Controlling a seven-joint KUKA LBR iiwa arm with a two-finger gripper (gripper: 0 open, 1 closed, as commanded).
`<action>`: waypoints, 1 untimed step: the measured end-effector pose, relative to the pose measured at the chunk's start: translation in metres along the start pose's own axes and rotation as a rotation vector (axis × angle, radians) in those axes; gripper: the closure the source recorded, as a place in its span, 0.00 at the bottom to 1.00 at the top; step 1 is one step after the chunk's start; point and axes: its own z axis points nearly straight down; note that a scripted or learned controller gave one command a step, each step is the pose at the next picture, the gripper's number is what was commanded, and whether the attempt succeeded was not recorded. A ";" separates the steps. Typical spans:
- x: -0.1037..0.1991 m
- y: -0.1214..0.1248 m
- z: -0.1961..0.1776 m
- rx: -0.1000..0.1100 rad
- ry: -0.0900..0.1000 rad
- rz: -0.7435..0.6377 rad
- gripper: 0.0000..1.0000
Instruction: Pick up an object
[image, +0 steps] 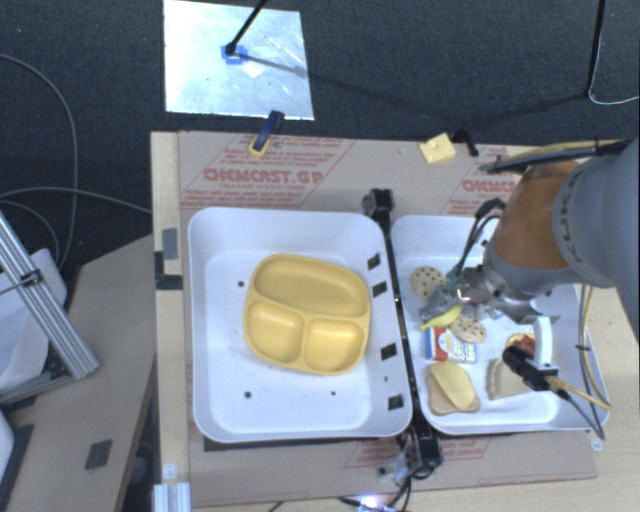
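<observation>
My gripper (459, 296) hangs low in the right bin (410, 235), just above the carton (452, 346) as the camera sees it. I cannot tell how wide it stands, nor whether it has hold of anything. A yellow banana-like piece (441, 318) lies between my gripper and the carton, at the carton's upper left corner. A round cookie (469, 330) sits at the carton's upper right edge, and a second cookie (427, 280) lies farther up and left of the carton. Below the carton rests a tan patty-like piece (452, 388), with a bread slice (499, 379) lower right of the carton. Well left of the carton, the left bin (210, 400) holds a yellow divided plate (305, 312).
</observation>
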 end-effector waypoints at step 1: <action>0.000 0.003 -0.011 -0.007 -0.001 -0.002 1.00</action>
